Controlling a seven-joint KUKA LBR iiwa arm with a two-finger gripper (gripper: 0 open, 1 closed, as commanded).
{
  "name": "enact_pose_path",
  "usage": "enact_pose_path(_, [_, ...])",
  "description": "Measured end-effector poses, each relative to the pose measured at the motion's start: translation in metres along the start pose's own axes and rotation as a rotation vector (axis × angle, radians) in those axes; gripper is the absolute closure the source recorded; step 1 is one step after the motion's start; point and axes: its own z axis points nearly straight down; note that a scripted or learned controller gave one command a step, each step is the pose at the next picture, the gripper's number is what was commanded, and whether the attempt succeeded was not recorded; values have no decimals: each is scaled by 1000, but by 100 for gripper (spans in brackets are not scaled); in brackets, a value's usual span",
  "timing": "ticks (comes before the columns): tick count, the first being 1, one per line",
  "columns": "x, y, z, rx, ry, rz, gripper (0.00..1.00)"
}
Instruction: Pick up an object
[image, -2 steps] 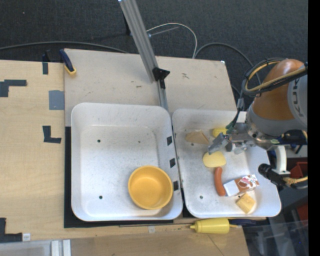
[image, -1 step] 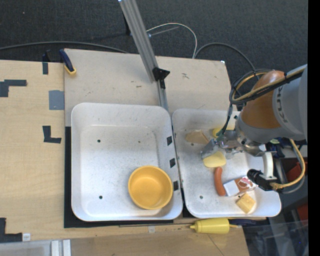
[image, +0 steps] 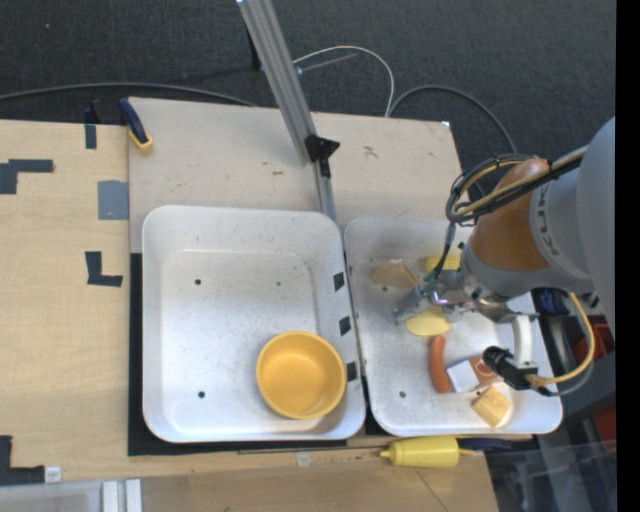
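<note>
I am looking down on a pale wooden bench (image: 60, 300) with dark floor behind it at the top of the frame, and two shallow white bins sit side by side in the middle so the arm can work from one to the other. The left bin (image: 170, 250) holds a yellow bowl (image: 298, 374) resting upright near its lower right corner, well apart from everything else. The right bin (image: 385, 390) carries the clutter I care about: a pale yellow piece (image: 429, 324) near its centre, an orange-red sausage shape (image: 438, 364) just below it, a tan block (image: 492, 406) at the lower right, and a light brown piece (image: 392, 273) higher up. My arm (image: 520, 225) leans in from the right edge and bends down over this bin, which puts the gripper (image: 424, 298) low and just above the pale yellow piece, close enough that I judge that to be the target. From this angle I cannot tell how the tool is set, and I see nothing held in it. A yellow bottle (image: 425, 452) lies on the bench just below the right bin, out of the work area
</note>
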Motion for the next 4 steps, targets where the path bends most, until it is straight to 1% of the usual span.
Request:
enact_pose_path(1, [0, 1, -11, -4, 0, -1, 100])
enact_pose_path(2, [6, 0, -55, 6, 8, -2, 100])
enact_pose_path(3, [4, -2, -117, 4, 7, -2, 100])
enact_pose_path(4, [6, -4, -160, 5, 7, -2, 100])
